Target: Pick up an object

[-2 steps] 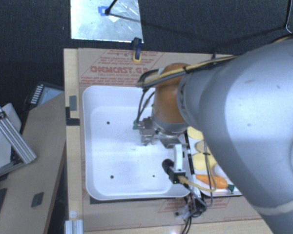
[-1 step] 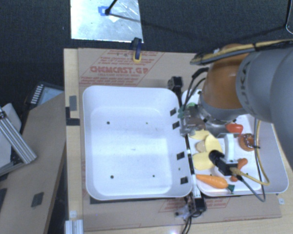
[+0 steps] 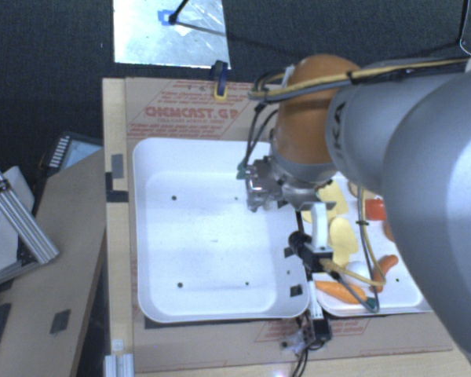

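Looking for something to grab, you've got a few candidates in the shallow white bin on the view's right point(image 3: 412, 297). A pale yellow banana-shaped piece point(image 3: 343, 238) lies near that bin's left wall. Below it, an orange carrot-shaped piece point(image 3: 336, 291) lies close to the front rim. An orange-red sausage-shaped piece point(image 3: 385, 264) sits to the right of the yellow one, half tucked under the arm. A small red piece point(image 3: 374, 208) peeks out further back, too covered to tell what it is.

The end effector point(image 3: 286, 195) hangs over the strip where the two bins meet, just up and left of the yellow piece. Honestly you can't tell whether it's open or closed from this angle, since the wrist covers it, and nothing is visibly held. The grey arm with its orange band point(image 3: 310, 108) reaches in from the right and blocks most of that bin.

The second shallow white bin point(image 3: 153, 210), on the view's left, shows a few small dark dots on its floor. Both bins rest on a tan cardboard sheet with red printing point(image 3: 180, 110), which covers the surface. A blue and yellow clamp point(image 3: 219, 81) grips the sheet's far edge. Behind it a shiny silver panel point(image 3: 153, 22) lies on dark cloth, and a silver aluminium rail point(image 3: 20, 214) runs along the far left.
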Controlling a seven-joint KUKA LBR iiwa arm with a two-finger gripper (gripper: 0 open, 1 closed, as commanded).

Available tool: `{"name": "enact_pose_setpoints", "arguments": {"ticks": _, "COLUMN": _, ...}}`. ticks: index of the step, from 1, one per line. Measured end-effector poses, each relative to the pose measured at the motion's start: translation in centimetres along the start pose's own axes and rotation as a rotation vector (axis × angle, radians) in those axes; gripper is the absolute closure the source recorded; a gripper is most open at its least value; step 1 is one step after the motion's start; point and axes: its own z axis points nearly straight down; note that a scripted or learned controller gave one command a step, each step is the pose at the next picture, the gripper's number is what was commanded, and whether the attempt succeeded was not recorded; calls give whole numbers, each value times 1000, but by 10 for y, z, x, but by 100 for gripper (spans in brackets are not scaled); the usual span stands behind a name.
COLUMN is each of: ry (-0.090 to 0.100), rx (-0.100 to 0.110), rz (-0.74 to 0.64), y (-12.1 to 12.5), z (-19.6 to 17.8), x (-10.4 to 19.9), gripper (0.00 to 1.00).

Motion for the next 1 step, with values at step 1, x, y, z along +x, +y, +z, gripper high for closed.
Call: {"name": "enact_pose_setpoints", "arguments": {"ticks": 1, "ry": -1, "rx": 2, "rz": 4, "y": 0, "z": -10, "x": -4, "gripper": 100}}
